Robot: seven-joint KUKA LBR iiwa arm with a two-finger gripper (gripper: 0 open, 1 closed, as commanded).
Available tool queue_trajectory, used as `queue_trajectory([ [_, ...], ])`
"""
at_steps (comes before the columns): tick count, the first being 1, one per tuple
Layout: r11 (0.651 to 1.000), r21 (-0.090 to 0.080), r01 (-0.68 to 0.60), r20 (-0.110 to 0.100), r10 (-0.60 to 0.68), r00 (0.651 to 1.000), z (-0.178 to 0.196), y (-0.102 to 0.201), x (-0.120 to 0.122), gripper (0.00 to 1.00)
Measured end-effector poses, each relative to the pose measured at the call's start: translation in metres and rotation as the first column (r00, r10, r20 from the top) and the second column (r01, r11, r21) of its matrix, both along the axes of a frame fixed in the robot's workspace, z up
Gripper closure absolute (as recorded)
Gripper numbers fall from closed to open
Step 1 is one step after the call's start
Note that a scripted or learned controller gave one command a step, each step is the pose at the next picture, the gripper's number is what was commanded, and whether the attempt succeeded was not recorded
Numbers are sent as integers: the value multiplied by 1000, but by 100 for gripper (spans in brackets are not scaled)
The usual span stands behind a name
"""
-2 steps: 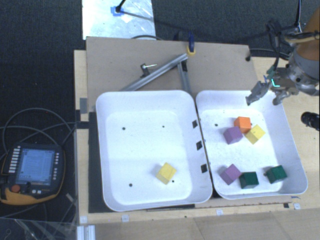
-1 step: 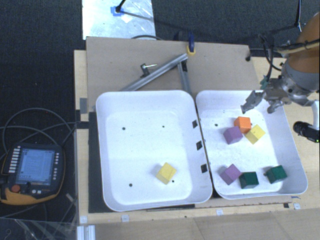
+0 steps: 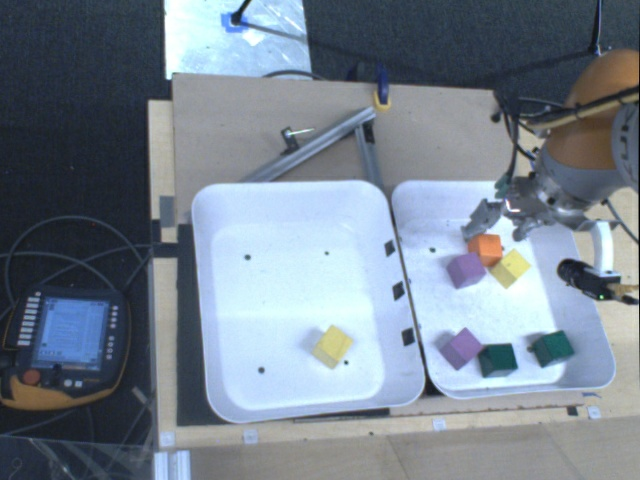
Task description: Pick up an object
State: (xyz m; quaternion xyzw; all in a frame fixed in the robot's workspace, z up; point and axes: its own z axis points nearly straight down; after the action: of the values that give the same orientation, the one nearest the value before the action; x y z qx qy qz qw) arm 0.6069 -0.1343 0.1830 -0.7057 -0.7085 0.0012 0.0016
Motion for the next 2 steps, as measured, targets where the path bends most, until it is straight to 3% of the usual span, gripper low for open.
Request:
queue_trajectory([
  [1, 1000, 0, -1, 1, 1, 1000, -54, 6, 8, 0],
  [2, 1000, -1, -3, 8, 3, 1000, -39, 5, 10, 100],
])
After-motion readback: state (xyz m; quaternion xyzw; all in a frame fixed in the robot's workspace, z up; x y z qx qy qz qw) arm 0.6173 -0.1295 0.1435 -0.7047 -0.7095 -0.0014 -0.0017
